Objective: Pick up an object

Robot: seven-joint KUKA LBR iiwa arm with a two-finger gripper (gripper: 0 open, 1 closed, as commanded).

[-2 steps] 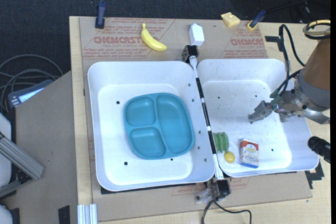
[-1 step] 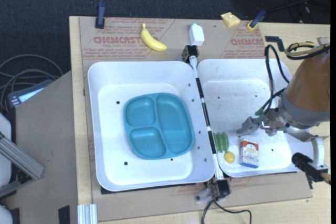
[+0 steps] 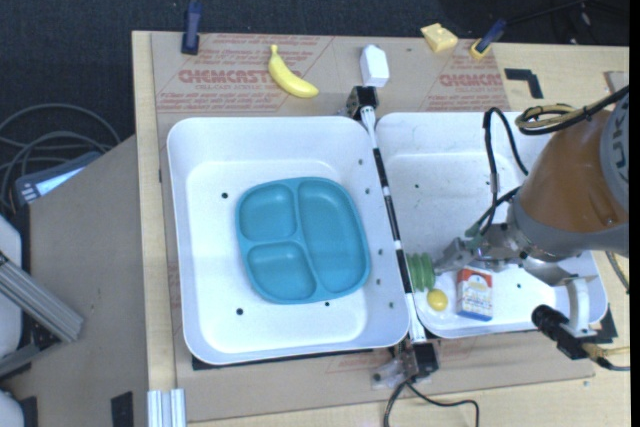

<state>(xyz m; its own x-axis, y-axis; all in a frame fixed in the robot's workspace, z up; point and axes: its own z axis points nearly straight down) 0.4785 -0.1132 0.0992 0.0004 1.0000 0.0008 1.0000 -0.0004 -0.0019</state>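
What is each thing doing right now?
Blue tray: flat in left bin, nothing on it.
Carton: lying in right bin.
Yellow ball: beside carton.
Green thing: by the divider.
Banana: on bench, outside bins.

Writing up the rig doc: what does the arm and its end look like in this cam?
The arm enters from the right as a bulky rounded body with a broad orange-brown band over a grey segment. Black cables loop beside it, with a yellow-and-black coil near its top. The gripper end is a small grey metal assembly; finer detail is too blurred to tell.
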